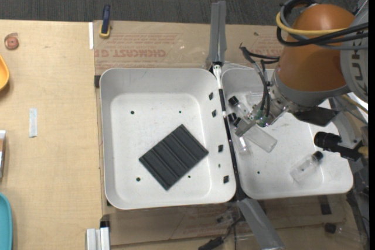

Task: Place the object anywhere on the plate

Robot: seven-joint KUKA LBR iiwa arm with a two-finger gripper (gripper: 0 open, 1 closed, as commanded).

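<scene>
Clear plastic object [306, 167] lies at four o'clock from my fingers [252, 126], apart; my grip's state I cannot tell.

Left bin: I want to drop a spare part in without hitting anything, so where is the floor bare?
The left bin is bare along its far wall and down its left side, bordering the dark ribbed plate, which fills the middle toward the near wall. The right bin is crowded: the gripper hangs over clear plastic pieces.

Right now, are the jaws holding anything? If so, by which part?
Cannot tell. The gripper hangs low over the right bin, right by a clear plastic piece; the wrist hides any contact. The dark ridged plate lies in the left bin.
</scene>
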